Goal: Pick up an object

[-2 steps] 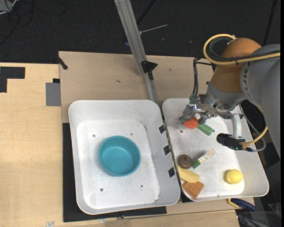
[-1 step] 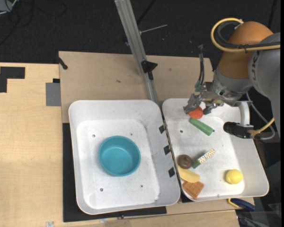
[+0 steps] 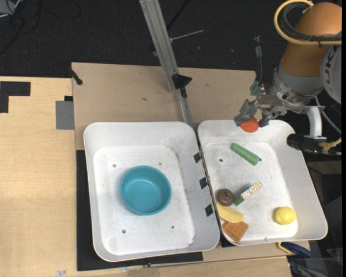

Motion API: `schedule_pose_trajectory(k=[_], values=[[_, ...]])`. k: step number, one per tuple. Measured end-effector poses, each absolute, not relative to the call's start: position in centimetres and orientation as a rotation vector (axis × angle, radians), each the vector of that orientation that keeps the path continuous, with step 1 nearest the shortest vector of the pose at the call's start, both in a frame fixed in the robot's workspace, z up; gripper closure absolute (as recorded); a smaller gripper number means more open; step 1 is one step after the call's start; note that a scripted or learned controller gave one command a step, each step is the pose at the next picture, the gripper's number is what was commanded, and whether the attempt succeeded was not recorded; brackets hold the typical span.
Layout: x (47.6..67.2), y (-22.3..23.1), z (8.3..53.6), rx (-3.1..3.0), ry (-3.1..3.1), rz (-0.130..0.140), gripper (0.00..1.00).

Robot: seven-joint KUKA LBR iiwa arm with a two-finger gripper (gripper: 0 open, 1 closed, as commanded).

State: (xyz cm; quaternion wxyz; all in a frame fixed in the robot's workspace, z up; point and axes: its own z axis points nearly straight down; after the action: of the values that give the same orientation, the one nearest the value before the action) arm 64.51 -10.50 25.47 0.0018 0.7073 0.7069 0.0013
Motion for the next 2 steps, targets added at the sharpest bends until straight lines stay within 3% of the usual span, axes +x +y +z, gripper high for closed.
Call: schedule_pose_trajectory(k=[2], values=[[60.5,-1.4,26.4,2.218,2.225,0.0,1.0]])
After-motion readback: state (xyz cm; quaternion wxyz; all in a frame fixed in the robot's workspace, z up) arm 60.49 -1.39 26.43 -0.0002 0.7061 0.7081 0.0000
